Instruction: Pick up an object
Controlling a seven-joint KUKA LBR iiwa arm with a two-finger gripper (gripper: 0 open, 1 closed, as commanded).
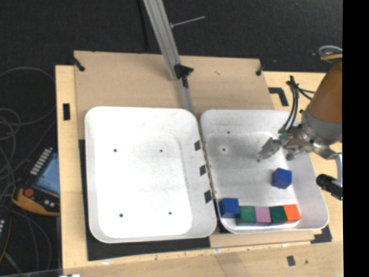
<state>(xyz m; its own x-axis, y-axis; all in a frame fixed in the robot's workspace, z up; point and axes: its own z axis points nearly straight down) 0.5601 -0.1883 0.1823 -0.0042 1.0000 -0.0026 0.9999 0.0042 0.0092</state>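
A slanted overhead view shows a tan wooden tabletop (230, 68) carrying two shallow white plastic bins side by side. The grey robot arm with an orange band (330, 100) enters from the right and is cut off by the picture's edge, so most of it is out of sight. Its two-finger gripper (275, 148) hangs over the right bin (242, 126), above bare bin floor; the fingers look spread and nothing sits between them, though they are small and somewhat blurred.

A small dark blue cube (281, 178) lies alone in the right bin, just below and right of the gripper and apart from it. Along that bin's near wall runs a row of small blocks: a blue block (229, 206), a green block (247, 214), a pale purple block (263, 214), a dark green block (278, 213) and an orange block (292, 212), each touching the next.

The left bin (141, 172) shows a few dark dots on its floor. A slanted grey metal rail (166, 36) crosses the tabletop from the top. Left of the tabletop, a handheld controller with an orange edge (37, 180) lies among black cables (17, 97); its screen cannot be read.
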